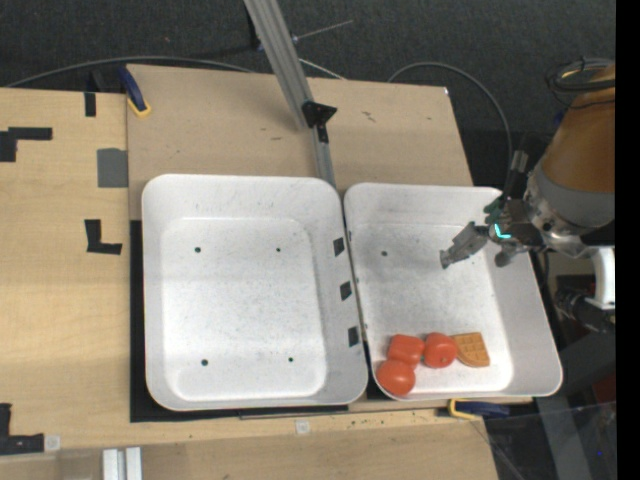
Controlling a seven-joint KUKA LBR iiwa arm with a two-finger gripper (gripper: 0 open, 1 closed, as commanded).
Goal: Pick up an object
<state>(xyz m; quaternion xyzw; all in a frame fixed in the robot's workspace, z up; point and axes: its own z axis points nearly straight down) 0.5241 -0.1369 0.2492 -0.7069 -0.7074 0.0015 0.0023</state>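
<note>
**Gripper over right bin, objs at near edge**

I see the gripper [470, 248] above the right bin [400, 218], upper part, nothing betw. its fingers; I can't tell jaw spread. Three red objs [415, 356] and an orange cracker-like piece [472, 349] lie clustered along the bin's near edge, well apart from gripper.

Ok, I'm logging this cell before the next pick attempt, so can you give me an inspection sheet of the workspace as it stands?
Surface: wooden bench bearing two white bins side by side, left bin and right bin.
Job's things: three red pieces and an orange cracker-like piece, clustered at the right bin's near edge.
Clutter: black tape marks and a grey patch on the bench's left part.
Grippers: gripper over the right bin's upper half, apart from the pieces, nothing between its fingers.
Cables: thin cable curving beyond the bench.
Surroundings: metal pole, dark floor.
</note>
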